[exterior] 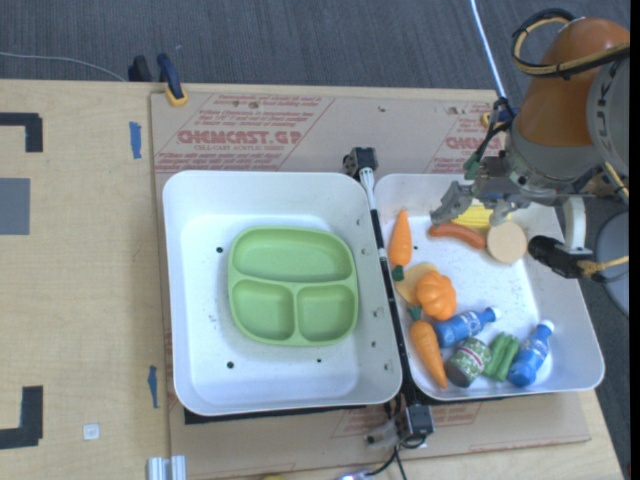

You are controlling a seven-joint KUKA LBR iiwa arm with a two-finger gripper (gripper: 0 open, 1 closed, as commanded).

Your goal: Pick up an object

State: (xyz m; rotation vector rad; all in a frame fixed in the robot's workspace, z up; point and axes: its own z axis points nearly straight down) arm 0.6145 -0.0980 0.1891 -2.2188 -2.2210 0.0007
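My gripper (478, 202) hangs low over the far part of the right bin (570, 313), its fingers spread and open. Between and just under them lies a yellow piece (479, 216); I cannot tell whether the fingers touch it. A red-orange pepper-like piece (456, 233) lies just in front of the gripper, with a tan round disc (507, 243) to its right. Further down the bin are a carrot (400, 237), an orange pumpkin (437, 294), a second carrot (428, 354), two blue bottles (466, 325) (531, 354), a can (467, 361) and a green piece (501, 356).
The left bin (190, 268) holds a green divided plate (293, 286). A black clamp (360, 160) sits at the far end of the seam between the bins. The arm's orange band (560, 78) and grey body cover the right bin's far right corner.
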